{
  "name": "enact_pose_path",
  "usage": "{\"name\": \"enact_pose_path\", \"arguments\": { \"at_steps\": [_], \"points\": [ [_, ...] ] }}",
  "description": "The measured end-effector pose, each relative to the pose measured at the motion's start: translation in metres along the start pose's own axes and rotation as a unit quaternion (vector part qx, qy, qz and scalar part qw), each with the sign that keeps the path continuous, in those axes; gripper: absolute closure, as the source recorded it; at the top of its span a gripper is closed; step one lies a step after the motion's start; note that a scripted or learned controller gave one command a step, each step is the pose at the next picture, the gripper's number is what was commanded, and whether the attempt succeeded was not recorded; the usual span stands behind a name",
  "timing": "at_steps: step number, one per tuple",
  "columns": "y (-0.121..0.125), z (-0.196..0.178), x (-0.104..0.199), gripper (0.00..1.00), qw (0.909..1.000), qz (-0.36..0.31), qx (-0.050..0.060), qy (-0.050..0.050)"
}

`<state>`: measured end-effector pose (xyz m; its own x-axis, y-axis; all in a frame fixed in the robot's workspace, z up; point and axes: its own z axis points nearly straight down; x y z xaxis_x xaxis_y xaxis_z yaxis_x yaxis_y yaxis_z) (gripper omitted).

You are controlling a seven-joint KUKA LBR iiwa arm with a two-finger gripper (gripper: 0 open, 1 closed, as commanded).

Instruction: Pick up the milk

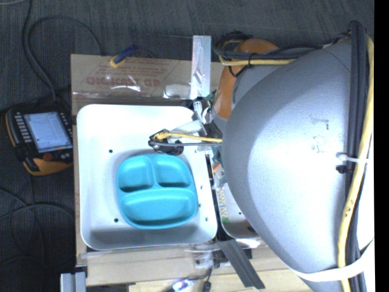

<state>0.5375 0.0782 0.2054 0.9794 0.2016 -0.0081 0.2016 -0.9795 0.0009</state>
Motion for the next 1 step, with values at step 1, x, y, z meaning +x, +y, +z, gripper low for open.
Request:
{"name": "enact_pose_path", "arguments": {
  "at_steps": [1],
  "points": [
    [-0.1012,0.0422,-0.0347,0.0,0.9999,-0.013,-0.001,0.0]
  ]
}}
